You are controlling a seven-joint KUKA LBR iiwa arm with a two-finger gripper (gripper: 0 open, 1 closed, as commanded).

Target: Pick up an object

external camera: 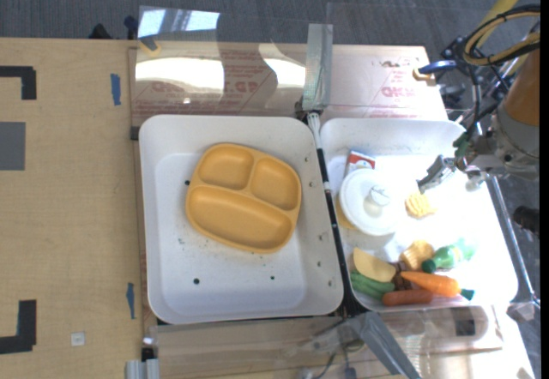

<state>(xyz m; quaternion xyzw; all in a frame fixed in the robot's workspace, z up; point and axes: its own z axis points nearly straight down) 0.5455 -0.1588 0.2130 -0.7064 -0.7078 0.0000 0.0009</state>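
My gripper (452, 180) hangs over the upper right part of the right bin (502, 270), open, with nothing between its fingers. One dark finger (431, 176) ends just above a small yellow ridged piece (419, 206). To the left of that piece stands a white round cup (371, 201), with a red and white carton (360, 162) behind it. Toy food lies along the bin's front: an orange carrot (431, 283), a green vegetable (369, 285), a yellow slice (372, 265) and a green and yellow piece (439, 257).
The left bin (163, 223) holds an orange divided plate (244, 195). A metal post (317, 69) stands behind the wall between the bins. Cables (480, 43) and the arm crowd the right bin's far right corner.
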